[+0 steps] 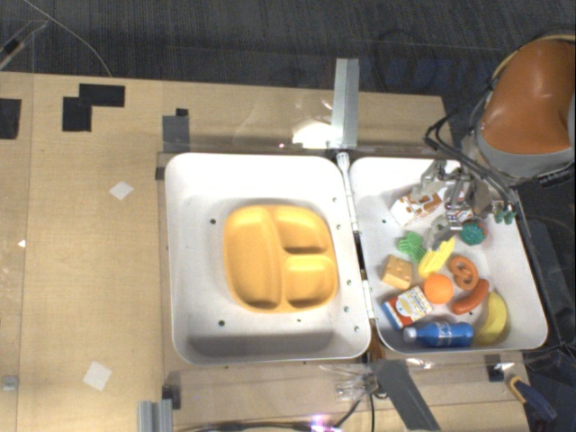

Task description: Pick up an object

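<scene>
Wooden worktop (81, 268) carries two white bins under dark floor (225, 16) along its far edge. Left bin (193, 241) holds a yellow tray (279, 257). Right bin (526, 277) holds toys: banana (492, 318), blue bottle (441, 334), orange (437, 288). Gripper (454, 207) hangs over its far half; whether it grips anything, I cannot tell.

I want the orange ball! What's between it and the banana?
In the camera view, a red sausage-shaped toy lies between the orange ball and the banana, slanting across the gap in the right bin.
</scene>
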Controlling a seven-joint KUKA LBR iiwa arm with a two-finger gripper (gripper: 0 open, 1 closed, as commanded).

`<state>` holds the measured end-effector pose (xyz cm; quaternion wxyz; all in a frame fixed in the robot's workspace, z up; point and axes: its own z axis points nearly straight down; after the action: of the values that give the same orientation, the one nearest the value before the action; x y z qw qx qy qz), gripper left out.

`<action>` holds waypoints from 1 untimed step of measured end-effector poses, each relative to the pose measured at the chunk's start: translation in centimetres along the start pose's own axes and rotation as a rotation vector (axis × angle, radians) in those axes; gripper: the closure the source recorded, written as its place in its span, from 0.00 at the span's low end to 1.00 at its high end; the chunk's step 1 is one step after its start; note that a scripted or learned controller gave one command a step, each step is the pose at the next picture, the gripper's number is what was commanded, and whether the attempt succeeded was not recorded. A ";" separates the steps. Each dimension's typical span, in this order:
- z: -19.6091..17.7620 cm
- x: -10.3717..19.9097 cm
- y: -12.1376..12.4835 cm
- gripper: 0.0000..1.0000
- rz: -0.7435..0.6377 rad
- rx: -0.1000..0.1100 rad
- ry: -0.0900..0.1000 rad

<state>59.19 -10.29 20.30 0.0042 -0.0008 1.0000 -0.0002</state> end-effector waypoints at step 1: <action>-3.6 3.1 2.5 0.00 0.245 0.000 -0.002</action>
<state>56.03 -7.84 23.88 0.0051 0.1216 0.9926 0.0005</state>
